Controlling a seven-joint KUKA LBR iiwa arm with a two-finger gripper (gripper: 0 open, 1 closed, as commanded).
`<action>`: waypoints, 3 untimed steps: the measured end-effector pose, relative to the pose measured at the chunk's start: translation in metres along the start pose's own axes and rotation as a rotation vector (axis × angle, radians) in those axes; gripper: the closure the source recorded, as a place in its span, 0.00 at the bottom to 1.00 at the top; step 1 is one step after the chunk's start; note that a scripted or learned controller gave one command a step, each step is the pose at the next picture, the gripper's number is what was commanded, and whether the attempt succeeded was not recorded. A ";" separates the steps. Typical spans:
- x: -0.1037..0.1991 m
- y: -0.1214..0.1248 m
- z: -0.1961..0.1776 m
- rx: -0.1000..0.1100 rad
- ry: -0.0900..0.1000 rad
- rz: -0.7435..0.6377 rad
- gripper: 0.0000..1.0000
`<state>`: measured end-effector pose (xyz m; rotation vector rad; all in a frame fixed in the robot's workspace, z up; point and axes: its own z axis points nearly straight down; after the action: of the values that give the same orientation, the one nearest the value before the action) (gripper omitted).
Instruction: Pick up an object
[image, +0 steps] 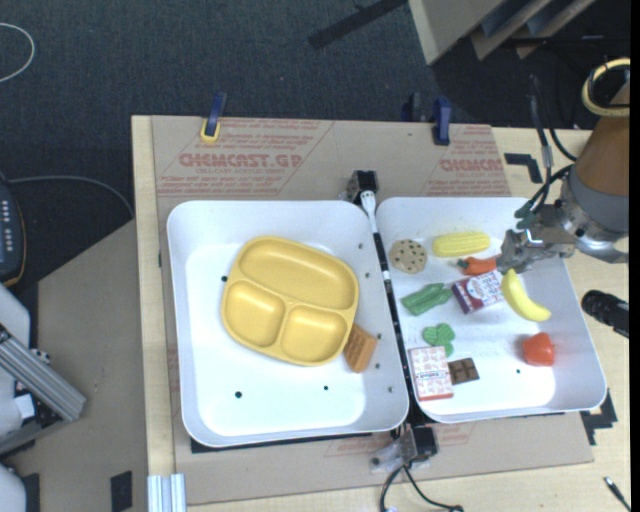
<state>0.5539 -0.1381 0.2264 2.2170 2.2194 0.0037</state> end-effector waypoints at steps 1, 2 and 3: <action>0.033 0.032 0.007 0.001 0.002 -0.004 1.00; 0.068 0.076 0.014 0.001 0.002 -0.005 1.00; 0.098 0.107 0.012 0.000 0.002 -0.003 1.00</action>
<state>0.6605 -0.0396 0.2151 2.2139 2.2240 0.0054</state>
